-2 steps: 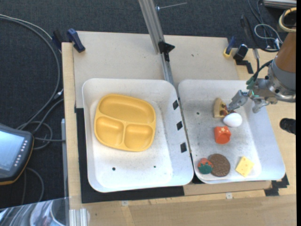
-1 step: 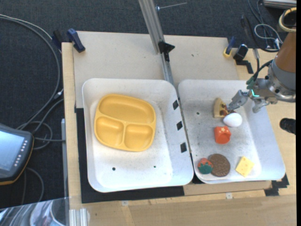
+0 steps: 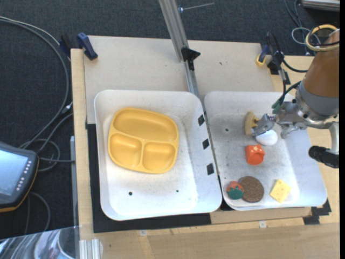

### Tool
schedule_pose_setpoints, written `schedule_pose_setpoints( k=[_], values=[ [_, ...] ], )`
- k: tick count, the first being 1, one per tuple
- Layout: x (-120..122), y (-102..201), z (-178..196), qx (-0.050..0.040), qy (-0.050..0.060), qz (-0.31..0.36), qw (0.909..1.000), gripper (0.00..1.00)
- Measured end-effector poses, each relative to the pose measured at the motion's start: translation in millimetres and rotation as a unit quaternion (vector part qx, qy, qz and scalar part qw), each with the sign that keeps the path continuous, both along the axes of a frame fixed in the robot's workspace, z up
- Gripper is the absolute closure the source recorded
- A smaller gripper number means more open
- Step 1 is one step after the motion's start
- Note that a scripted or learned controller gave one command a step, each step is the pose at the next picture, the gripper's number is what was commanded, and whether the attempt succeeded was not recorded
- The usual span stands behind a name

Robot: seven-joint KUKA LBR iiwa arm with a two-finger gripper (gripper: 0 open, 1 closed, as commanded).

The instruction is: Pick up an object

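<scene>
Hovering over right bin [image 3: 302, 196]: my pincer [image 3: 264, 127], finger state not discernible, touching white object [image 3: 267, 138]; tan piece [image 3: 249, 122] beside; orange item [image 3: 255, 154] below.

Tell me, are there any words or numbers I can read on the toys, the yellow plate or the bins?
None can be read.
Yellow plate: plain, no writing.
White bins: only small dark specks, no letters.
Toys, such as the orange one and the brown disc: no labels.

Dark carpet floor [image 3: 32, 80] strewn with cables [image 3: 38, 36] surrounds the pale wooden bench [image 3: 140, 63].
</scene>
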State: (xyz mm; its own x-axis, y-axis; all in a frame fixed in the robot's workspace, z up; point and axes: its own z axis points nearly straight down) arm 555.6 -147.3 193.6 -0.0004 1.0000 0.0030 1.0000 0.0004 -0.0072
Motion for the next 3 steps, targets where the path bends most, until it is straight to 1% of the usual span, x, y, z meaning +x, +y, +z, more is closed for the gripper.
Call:
schedule_pose_setpoints(
  k=[1, 2, 3],
  values=[
    [-2.2, 9.1, -46.8, 0.0001, 0.000, 0.000, 1.0000, 0.00],
    [-3.6, 10.1, -100.0, 0.0000, 0.001, 0.000, 1.0000, 0.00],
    [-1.3, 10.1, -85.7, -0.0004, -0.004, 0.000, 1.0000, 1.00]
  ],
)
